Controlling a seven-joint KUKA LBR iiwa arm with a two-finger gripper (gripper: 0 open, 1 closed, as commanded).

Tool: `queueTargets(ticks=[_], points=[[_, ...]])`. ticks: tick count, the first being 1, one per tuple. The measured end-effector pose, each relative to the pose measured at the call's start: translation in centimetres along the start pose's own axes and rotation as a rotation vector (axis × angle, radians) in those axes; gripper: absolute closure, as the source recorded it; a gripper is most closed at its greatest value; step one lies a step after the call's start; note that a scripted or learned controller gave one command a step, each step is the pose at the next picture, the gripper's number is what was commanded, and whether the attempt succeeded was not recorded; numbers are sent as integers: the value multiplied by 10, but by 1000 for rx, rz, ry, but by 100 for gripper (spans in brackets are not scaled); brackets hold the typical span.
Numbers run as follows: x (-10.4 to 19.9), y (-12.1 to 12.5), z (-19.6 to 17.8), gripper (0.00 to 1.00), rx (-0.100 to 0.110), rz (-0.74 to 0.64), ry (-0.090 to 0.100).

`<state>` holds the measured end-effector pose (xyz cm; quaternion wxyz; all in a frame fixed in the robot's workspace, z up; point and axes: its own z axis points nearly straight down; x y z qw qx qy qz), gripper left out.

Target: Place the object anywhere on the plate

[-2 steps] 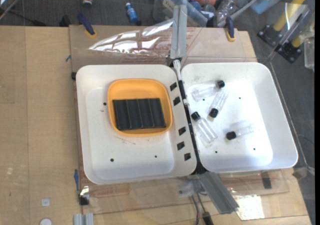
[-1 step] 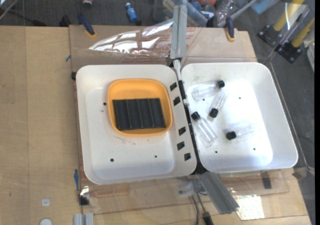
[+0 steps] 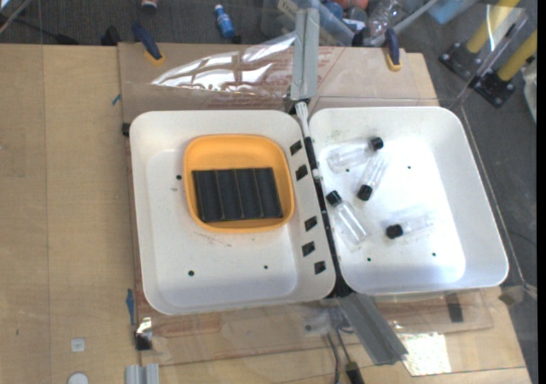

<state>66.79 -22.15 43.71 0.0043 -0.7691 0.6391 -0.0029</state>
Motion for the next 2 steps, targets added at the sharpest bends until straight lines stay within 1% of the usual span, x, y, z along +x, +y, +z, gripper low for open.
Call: queueTargets(ticks=[1, 2], points=[[-10, -2, 1, 100, -2, -367, -1], [-11, -3, 1, 100, -2, -680, -1]])
